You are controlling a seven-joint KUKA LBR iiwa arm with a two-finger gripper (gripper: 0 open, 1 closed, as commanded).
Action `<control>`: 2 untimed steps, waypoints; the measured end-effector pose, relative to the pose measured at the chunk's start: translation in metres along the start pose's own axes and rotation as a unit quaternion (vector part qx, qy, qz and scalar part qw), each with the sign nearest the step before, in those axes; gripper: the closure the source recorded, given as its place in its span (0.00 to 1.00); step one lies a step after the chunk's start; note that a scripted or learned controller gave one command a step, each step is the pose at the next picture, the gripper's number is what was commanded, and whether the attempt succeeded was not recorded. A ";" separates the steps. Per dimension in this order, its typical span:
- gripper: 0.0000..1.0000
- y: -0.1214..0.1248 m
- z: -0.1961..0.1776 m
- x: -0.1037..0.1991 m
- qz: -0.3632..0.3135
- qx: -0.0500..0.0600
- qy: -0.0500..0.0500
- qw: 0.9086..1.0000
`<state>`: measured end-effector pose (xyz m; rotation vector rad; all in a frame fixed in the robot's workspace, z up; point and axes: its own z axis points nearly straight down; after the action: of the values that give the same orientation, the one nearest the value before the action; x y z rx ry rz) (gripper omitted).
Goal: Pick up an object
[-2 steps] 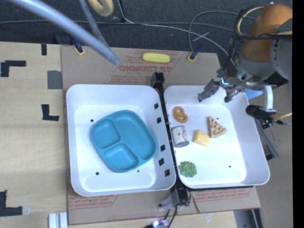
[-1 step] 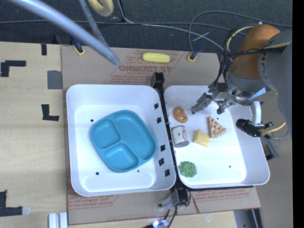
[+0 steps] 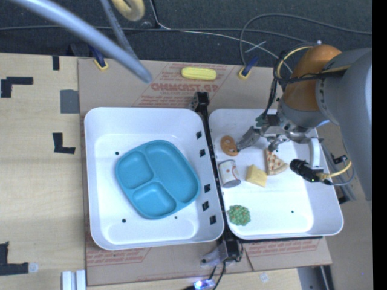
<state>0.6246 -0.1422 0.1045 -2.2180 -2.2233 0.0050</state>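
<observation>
Counting: 2 bins (image 3: 97,162) | 1 blue plate (image 3: 157,179) | 5 food items (image 3: 240,214)

The pale wooden desk (image 3: 36,162) carries a brown cardboard sheet (image 3: 169,86), on which two shallow white bins sit side by side, left bin (image 3: 100,138) and right bin (image 3: 314,213), with a yellow banana-like piece (image 3: 198,73) lying at the sheet's far edge.

Pale wooden bench (image 3: 36,162), dark floor (image 3: 254,5) beyond
</observation>
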 end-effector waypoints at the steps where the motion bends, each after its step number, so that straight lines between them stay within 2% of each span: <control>1: 1.00 0.001 -0.012 0.001 0.000 -0.001 0.001 1.000; 2: 1.00 0.006 -0.063 0.011 0.000 -0.003 0.001 1.000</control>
<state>0.6303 -0.1308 0.1676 -2.2202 -2.2262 -0.0048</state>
